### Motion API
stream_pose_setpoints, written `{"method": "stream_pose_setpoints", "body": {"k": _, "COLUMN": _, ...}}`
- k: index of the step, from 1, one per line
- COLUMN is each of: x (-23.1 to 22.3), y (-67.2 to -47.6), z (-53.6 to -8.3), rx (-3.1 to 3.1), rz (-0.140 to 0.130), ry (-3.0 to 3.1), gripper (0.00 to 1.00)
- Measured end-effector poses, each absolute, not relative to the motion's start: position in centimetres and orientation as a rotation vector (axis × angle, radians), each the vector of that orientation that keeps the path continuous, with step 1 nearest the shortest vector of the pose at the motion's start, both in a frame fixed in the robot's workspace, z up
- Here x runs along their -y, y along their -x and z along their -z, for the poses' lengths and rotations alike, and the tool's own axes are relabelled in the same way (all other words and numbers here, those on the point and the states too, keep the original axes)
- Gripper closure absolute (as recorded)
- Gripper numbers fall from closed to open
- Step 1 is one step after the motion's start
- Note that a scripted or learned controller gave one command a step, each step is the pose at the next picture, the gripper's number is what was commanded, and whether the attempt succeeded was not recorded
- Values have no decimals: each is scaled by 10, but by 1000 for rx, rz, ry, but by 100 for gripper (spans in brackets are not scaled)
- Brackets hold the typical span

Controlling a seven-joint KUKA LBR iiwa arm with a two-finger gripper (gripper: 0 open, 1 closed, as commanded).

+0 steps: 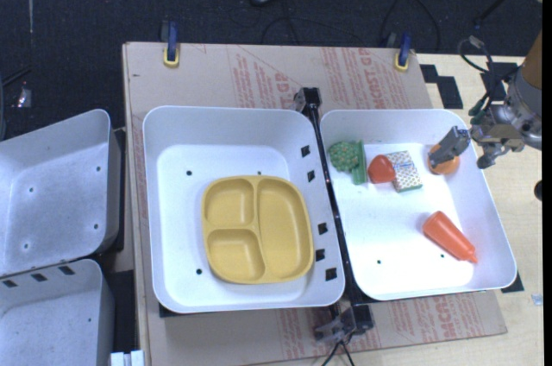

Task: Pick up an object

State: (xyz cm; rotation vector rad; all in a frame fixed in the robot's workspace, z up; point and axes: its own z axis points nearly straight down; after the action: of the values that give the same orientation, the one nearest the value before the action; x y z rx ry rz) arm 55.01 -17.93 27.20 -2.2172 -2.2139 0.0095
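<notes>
Left bin point(164, 183): white, shallow, sits on the cardboard-covered tabletop point(224, 66). It holds one yellow divided plate point(257, 228) with three compartments, lying flat near the bin's centre, turned slightly off square.

A black divider strip point(326, 200) runs between the two bins, which stand side by side and touch along it.

Right bin point(392, 269): white, same form. Contents, left to right:
- green broccoli-shaped toy point(348, 158) at upper left, close to the divider.
- red round piece point(381, 170), just beside the broccoli and touching the next item.
- small box with a multicoloured printed face point(404, 170), tilted, corner against the red piece.
- orange cone-shaped toy, carrot-like point(449, 236), lying on its side in the lower right area, well apart from the other items, pointed end toward the bin's lower right corner.
- small orange rounded object point(445, 165) at the upper right, near the bin wall.

End effector point(452, 147): enters from the right, over the right bin's upper right corner. A dark finger point(450, 143) sits directly over the small orange object and overlaps it. Cannot tell whether the jaws are open or closed, nor whether the object is between them. Grey arm point(517, 110) beyond the bin's right wall.

Two clamps point(172, 53) with yellow tips hold the cardboard's far edge.
</notes>
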Motion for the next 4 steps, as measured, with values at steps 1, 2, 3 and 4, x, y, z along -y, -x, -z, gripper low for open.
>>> {"method": "stream_pose_setpoints", "body": {"k": 1, "x": 179, "y": -552, "z": -277, "rx": 2222, "rz": -1, "ry": 2220, "gripper": 0}}
{"method": "stream_pose_setpoints", "body": {"k": 2, "x": 183, "y": -551, "z": -233, "rx": 2218, "rz": -4, "ry": 2220, "gripper": 0}}
{"method": "stream_pose_setpoints", "body": {"k": 3, "x": 174, "y": -544, "z": -178, "rx": 2217, "rz": -5, "ry": 2218, "gripper": 0}}
{"method": "stream_pose_setpoints", "body": {"k": 4, "x": 179, "y": -543, "z": -116, "rx": 2216, "rz": -6, "ry": 2220, "gripper": 0}}
